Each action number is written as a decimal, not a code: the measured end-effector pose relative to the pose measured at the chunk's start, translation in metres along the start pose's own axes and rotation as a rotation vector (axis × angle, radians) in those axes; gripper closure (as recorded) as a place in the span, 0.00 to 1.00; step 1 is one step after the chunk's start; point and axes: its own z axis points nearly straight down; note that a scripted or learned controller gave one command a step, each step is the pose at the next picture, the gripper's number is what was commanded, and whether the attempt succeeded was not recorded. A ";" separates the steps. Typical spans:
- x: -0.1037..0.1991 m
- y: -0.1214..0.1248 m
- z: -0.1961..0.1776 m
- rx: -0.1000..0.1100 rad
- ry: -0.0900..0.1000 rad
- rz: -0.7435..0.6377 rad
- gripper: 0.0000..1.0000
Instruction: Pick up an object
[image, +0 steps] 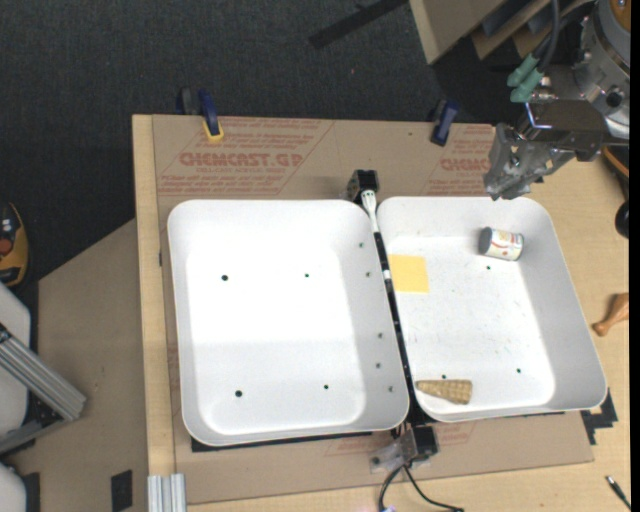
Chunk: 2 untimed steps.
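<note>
The right bin (560, 300) holds three objects. A small grey and white can (501, 243) lies on its side near the bin's far right corner. A flat yellow square (408, 273) rests by the bin's left wall. A tan cone-shaped piece (444, 390) lies at the near edge. My gripper (507, 186) hangs above the bin's far rim, a little beyond the can and apart from it. Nothing shows between its fingertips.
The left bin (190, 300) sits beside the right one, joined along a black hinge strip (385, 290). Both rest on a cardboard sheet (300, 150) held by blue clamps (209, 113). A wooden object (610, 320) lies off the right bin's right side.
</note>
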 end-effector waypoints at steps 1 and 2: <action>0.027 0.000 0.000 -0.001 -0.001 0.000 1.00; 0.056 0.000 0.000 -0.002 0.000 0.000 1.00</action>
